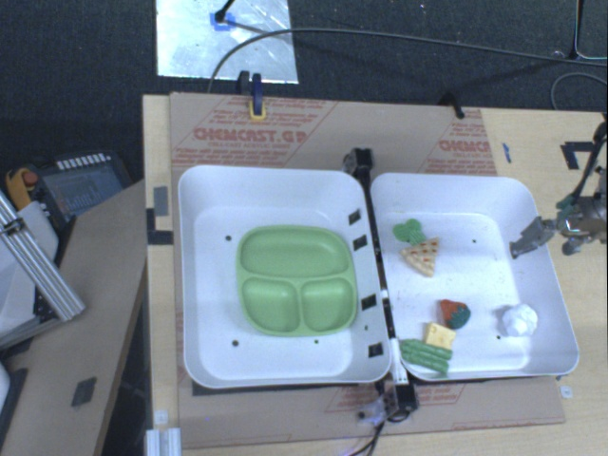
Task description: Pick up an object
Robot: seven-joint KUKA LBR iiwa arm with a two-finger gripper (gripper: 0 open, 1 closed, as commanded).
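Note:
The right bin [532, 207] holds several small toy foods: a green leafy piece [408, 230], a tan waffle wedge [422, 256], a red strawberry with a teal top [453, 313], a yellow cube [439, 335], a green bean pod [425, 355] at the front rim, and a white crumpled ball [519, 320]. My gripper [528, 239] reaches in from the right edge and hangs over the right side of this bin. It is above and slightly behind the white ball and holds nothing that I can see.
A green divided plate [295, 279] lies in the left bin [204, 255]. A black ridge [372, 264] joins the two bins. Cables and a foil sheet [226, 25] lie behind the bench, and a device with a screen [81, 186] sits at the left.

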